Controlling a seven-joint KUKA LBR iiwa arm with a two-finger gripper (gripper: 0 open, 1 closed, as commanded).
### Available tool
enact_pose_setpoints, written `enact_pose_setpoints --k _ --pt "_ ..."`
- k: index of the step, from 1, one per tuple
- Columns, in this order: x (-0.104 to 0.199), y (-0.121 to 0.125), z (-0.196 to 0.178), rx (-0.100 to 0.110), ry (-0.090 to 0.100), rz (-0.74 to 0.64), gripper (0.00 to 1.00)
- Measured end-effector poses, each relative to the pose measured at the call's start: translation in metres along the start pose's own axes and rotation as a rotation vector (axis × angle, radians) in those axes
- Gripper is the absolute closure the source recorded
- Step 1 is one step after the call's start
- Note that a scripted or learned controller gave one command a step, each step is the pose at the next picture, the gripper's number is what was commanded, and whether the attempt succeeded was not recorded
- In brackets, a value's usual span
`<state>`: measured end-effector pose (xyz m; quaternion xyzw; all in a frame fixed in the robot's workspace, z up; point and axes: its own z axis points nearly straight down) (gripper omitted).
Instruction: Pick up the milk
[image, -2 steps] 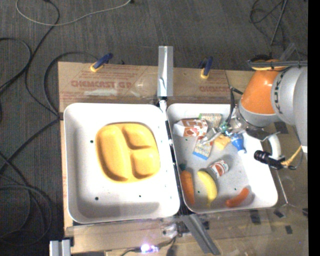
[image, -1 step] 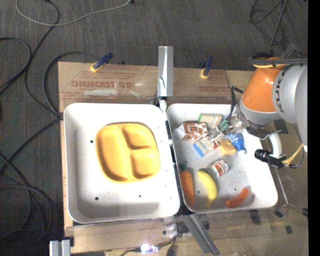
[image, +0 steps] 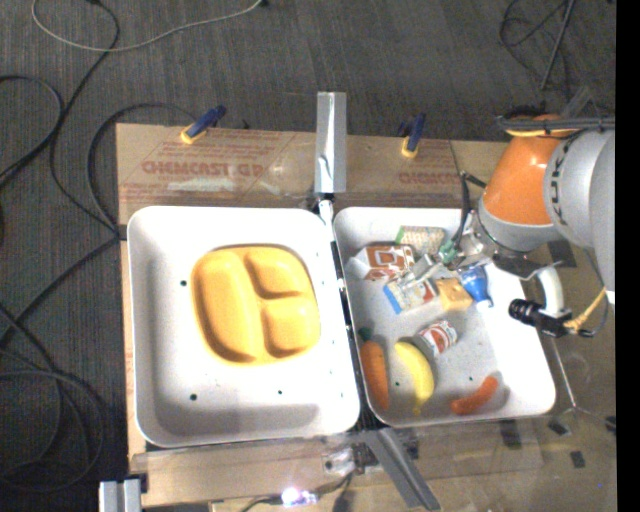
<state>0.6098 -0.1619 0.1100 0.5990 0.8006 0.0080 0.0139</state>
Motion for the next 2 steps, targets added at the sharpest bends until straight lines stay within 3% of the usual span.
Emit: enact_pose_setpoints --k 1,2 --pt "0.045 0.054 -0.015 0.031 0.01 0.072 0.0" --pt "0.046 0.058 0.014 0.024 0.004 0.074 0.0"
